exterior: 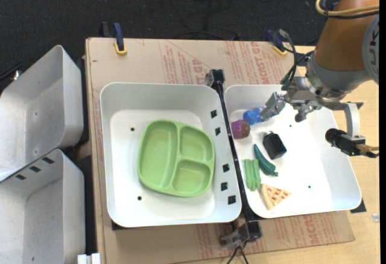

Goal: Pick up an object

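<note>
- The worktop (157,55) carries two white bins side by side.
- The left bin (114,136) holds a green divided tray (177,158).
- The right bin (329,187) holds every candidate object: a black block (274,144), green bean pods (251,173), a dark green pickle (264,160), a pizza slice (274,196), a purple item (240,129) and a blue piece (252,116).
- The claw (288,107) hovers over the right bin's far end, fingers spread apart, empty, nearest the blue piece.
- Judgement: nothing is lifted yet; descent, closing and lifting all remain.

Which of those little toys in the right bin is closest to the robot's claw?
The blue toy, at the bin's far left; the gripper hangs just beside it.
</note>
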Robot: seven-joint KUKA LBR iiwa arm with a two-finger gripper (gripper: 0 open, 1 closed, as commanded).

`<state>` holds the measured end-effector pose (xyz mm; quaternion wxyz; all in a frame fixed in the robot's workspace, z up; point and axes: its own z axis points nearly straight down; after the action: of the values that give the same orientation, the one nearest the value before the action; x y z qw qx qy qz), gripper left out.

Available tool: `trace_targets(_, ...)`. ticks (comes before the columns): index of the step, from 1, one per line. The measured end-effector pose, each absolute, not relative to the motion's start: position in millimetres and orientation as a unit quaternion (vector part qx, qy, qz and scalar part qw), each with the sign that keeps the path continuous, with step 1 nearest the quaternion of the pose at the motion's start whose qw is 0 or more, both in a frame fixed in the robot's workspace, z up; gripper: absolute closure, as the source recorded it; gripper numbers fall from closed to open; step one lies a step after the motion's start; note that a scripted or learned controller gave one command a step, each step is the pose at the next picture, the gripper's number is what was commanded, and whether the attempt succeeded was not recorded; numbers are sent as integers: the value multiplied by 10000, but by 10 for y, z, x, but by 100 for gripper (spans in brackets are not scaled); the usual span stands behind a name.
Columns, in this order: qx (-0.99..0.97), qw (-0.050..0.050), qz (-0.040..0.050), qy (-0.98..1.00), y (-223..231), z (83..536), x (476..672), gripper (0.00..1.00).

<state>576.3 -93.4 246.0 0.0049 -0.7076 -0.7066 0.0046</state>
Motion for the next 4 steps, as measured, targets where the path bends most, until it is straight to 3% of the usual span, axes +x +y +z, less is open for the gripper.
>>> trace_targets(1, -7069, 1, 4, -7074, -931, 2533, 5786, 0)
trace_targets(4, -7073, 6, 8, -7069, -930, 1227, 5788, 0)
